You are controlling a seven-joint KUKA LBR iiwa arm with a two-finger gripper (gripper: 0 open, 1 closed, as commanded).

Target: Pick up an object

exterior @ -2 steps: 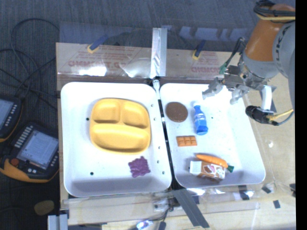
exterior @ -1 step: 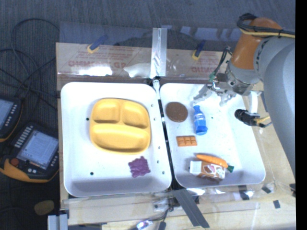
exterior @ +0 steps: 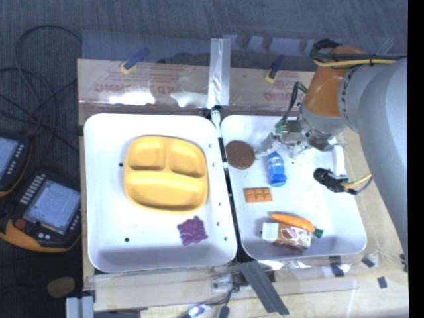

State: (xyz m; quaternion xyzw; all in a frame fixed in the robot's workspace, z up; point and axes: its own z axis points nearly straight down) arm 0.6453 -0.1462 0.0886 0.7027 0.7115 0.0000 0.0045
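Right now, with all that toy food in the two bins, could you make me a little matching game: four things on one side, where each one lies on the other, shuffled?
Things:
1. yellow tray
2. purple grapes
3. blue bottle
4. carrot

Places:
A. right bin, upper part, next to the gripper
B. left bin, near the front edge
C. right bin, near the front, lying on a small carton
D. middle of the left bin

Pairs: 1-D, 2-B, 3-A, 4-C
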